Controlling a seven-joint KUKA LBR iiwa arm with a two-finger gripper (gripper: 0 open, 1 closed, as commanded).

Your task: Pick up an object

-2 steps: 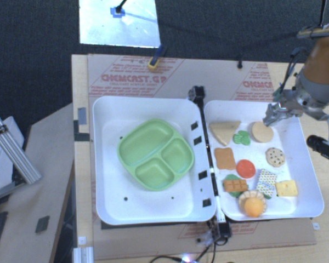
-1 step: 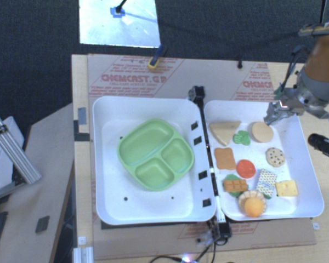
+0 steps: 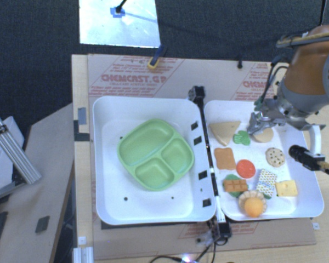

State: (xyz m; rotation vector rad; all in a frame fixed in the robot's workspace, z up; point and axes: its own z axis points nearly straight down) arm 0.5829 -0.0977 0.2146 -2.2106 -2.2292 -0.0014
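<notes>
The right bin (image 3: 312, 204) holds several toy foods: a beige wedge (image 3: 225, 131), a small green leafy piece (image 3: 242, 138), a pale round piece (image 3: 264, 135), a chip cookie (image 3: 274, 156), an orange-brown square (image 3: 225, 158), a red slice (image 3: 245, 169), a blue-white patterned packet (image 3: 266, 178), a yellow cheese block (image 3: 287, 188), a brown waffle piece (image 3: 235, 185) and an orange fruit (image 3: 253, 207). My gripper (image 3: 256, 124) hangs low at the bin's far side, between the green piece and the pale round piece, partly covering the round one. I see nothing lifted.
The left bin (image 3: 107, 201) carries a green divided plate (image 3: 155, 154). A black hinge strip (image 3: 205, 152) separates the bins. The arm's grey and orange body (image 3: 310, 70) overhangs the right bin's far right corner, with a black fitting (image 3: 303, 157) sticking out over the right rim.
</notes>
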